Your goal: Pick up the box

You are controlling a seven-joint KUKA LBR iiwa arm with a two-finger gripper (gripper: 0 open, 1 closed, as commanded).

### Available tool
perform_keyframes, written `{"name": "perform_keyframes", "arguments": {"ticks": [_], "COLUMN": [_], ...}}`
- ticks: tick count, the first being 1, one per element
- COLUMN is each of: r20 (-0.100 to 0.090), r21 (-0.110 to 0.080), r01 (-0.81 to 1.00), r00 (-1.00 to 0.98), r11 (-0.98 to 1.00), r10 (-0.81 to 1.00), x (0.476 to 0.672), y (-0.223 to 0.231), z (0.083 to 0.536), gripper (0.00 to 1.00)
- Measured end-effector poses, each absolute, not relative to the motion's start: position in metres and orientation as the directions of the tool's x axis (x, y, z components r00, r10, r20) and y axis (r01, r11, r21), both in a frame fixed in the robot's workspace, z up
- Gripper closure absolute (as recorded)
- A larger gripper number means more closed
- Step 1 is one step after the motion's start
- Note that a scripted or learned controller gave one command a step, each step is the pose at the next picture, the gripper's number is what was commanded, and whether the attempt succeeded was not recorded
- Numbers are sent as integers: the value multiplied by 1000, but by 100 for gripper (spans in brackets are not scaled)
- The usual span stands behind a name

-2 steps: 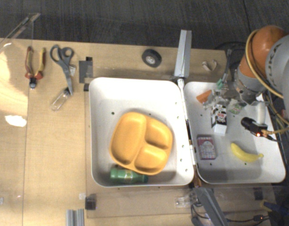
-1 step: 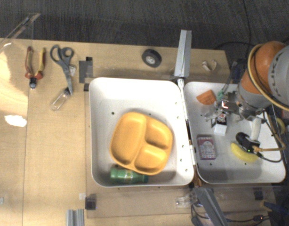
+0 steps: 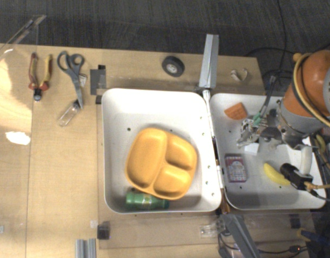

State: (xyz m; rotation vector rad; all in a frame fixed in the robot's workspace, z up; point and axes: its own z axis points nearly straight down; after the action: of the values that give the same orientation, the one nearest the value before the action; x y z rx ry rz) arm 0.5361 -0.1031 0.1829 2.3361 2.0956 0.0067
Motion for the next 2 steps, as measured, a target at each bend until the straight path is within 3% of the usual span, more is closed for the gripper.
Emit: {"name": "perform_keyframes", "arguments": {"ticks": [1, 2], "r20": [-1, -4], "r21": [16, 25], "r01": [1000, 1000], "r00": [-15, -17], "r11": [15, 17], "r10": [1000, 1000], "x": [492, 495], "y": [-94, -94], "z": [90, 102], "gripper": [0, 100]}}
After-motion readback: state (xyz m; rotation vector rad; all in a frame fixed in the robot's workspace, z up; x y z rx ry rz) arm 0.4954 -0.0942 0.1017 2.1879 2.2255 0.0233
